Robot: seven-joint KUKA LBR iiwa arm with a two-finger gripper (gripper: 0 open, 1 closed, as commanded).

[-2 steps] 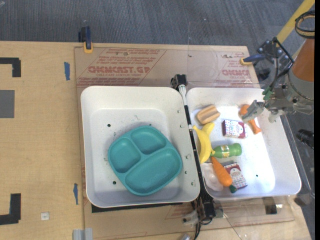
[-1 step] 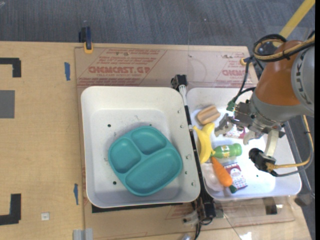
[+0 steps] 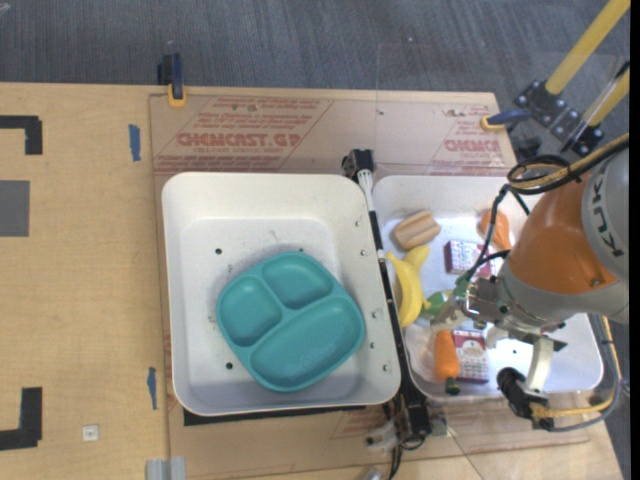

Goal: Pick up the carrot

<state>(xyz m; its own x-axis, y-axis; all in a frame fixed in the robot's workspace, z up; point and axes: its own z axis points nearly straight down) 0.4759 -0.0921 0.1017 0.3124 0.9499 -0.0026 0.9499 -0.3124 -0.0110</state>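
Left of centre, a teal three-compartment plastic plate (image 3: 290,320) sits in its bin. The small orange carrot (image 3: 446,355) lies lower right, just beside my gripper (image 3: 483,308). I should centre squarely over it before descending.

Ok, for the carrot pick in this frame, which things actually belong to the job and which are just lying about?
Belongs to the job:
- carrot, near the front of the right bin
- tool, low over that bin

Just lying about:
- banana
- bread roll
- orange item at the back
- two small packets
- teal divided plate in the left bin
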